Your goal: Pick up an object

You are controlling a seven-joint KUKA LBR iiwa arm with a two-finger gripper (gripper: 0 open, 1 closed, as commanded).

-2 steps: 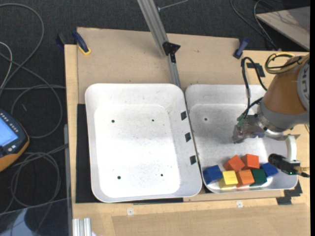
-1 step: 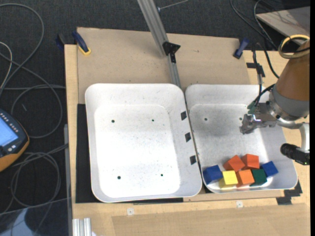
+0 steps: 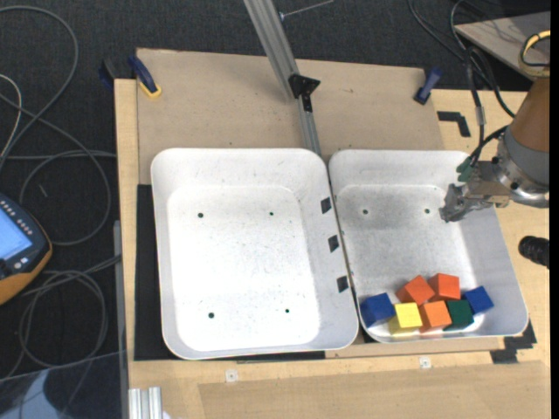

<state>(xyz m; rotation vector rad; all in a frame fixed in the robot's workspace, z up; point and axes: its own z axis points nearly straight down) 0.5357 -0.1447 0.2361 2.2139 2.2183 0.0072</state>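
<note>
Overhead, arm [image 3: 531, 147] reaches from right; tool [image 3: 454, 202] above right bin [image 3: 498, 234], grip state unclear

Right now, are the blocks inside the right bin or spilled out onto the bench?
Inside. The blocks sit clustered in the near corner of the right bin, within its rim; the gripper is above the bin's far side.
</note>
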